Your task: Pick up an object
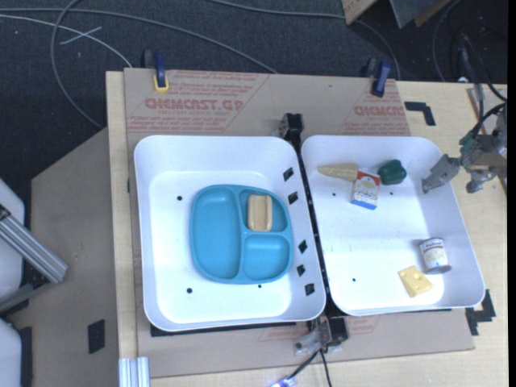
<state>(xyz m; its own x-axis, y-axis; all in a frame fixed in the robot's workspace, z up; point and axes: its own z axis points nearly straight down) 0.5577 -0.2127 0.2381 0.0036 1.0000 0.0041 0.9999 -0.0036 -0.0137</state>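
The right bin (379,297) holds several small items. A tan cone (339,170), a small white, red and blue carton (365,190) and a dark green lump (392,171) lie near its far side. A little can (434,255) and a yellow cheese wedge (414,281) sit near its front right corner. My gripper (456,178) hovers over the bin's far right rim, to the right of the green lump. It is open, its fingers spread with nothing between them.
The left bin (161,297) bears a blue divided plate (218,236) with a tan slice of bread (260,212) in its upper right compartment. Black clips run along the seam between the bins. Blue clamps (161,77) hold the board at the back.
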